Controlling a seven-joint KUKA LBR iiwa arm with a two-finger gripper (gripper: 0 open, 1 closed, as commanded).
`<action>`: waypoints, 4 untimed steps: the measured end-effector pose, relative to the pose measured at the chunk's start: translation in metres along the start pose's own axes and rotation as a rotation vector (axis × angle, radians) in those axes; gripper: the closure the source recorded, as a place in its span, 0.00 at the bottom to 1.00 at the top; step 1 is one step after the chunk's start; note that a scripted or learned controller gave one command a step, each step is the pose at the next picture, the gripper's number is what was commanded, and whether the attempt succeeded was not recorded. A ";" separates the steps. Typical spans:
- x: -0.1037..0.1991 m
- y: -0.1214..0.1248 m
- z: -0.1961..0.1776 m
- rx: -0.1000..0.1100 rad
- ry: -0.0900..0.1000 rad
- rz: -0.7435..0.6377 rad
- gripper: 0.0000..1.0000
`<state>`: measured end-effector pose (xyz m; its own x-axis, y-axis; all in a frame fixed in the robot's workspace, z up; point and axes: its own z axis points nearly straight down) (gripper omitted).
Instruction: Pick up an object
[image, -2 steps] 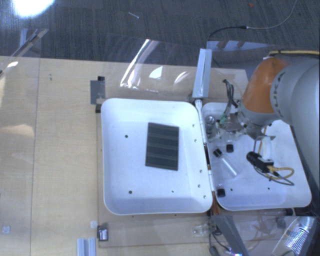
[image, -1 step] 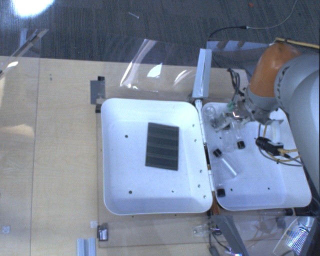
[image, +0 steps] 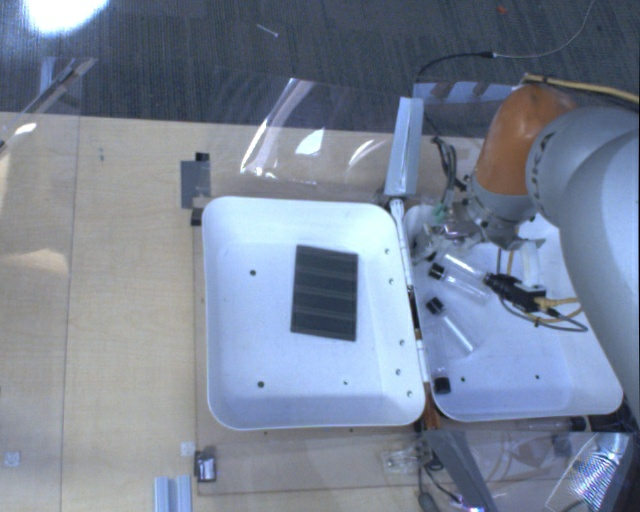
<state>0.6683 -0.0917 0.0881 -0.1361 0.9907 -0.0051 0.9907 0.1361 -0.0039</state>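
Your arm (image: 575, 190) reaches in over the right bin (image: 520, 385), with its orange band (image: 515, 135) above the wrist and the gripper (image: 450, 225) low near that bin's far left corner. Wires and fittings crowd the tip, so you cannot tell how the jaws stand, and nothing can be seen held between them.

Small objects lie in the right bin just beside the tip: a clear tube (image: 462, 272) with a dark cap, a second clear piece (image: 452, 332) nearer you, and little black bits (image: 436, 304) close to the dividing wall. The left bin (image: 230, 390) bears a dark ribbed pad (image: 324, 292), flat near its middle and well apart from the arm.

The tube is probably your nearest target. Judge it light, stiff and slick; it will likely roll or squirt out if pinched off-centre, so take it across its width at mid-length. The pad looks flat and low, with only its edges to catch, which would make it the harder pick.
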 end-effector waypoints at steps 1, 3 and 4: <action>0.001 0.004 -0.014 -0.013 -0.002 -0.004 1.00; -0.034 -0.070 -0.002 -0.018 -0.001 -0.009 0.00; -0.025 -0.013 -0.001 0.020 0.005 -0.111 0.00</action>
<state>0.6585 -0.1178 0.0892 -0.2452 0.9695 0.0018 0.9692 0.2452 -0.0244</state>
